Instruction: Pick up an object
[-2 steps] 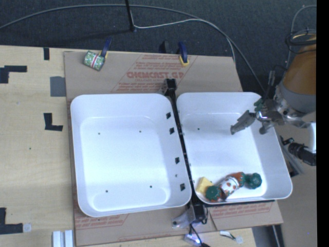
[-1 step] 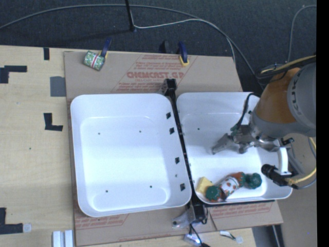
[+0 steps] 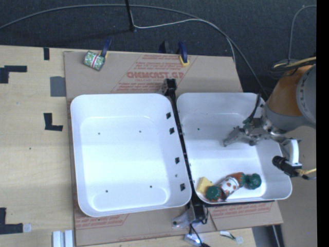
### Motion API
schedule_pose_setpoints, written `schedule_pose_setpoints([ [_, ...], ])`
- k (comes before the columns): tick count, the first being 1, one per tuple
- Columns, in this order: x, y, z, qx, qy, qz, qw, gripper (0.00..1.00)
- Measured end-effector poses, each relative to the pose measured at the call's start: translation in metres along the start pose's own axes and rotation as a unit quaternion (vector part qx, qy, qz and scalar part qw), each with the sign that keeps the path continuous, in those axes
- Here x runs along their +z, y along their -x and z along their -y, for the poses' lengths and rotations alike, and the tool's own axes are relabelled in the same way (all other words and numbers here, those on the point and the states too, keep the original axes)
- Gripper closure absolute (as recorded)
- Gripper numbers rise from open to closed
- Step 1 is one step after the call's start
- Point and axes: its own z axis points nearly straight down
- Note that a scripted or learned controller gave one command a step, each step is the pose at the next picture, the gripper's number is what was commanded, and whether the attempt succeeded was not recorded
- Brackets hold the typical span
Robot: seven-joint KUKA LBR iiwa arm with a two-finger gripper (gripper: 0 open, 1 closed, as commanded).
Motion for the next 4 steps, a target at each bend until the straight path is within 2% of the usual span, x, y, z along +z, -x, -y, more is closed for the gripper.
schedule_pose_setpoints([
  [1,-0.001,-0.055,0.034,-0.002,0.0,0.0,1.0,0.0],
  [2,-0.001,-0.018,0.015,-0.001,0.0,0.0,1.0,0.0],
  [3,-0.001,-0.086,0.044,-0.002,0.0,-0.001,1.0,0.0],
  [4,0.0,-0.042,-0.04,-0.001,0.001,0.0,1.0,0.0],
])
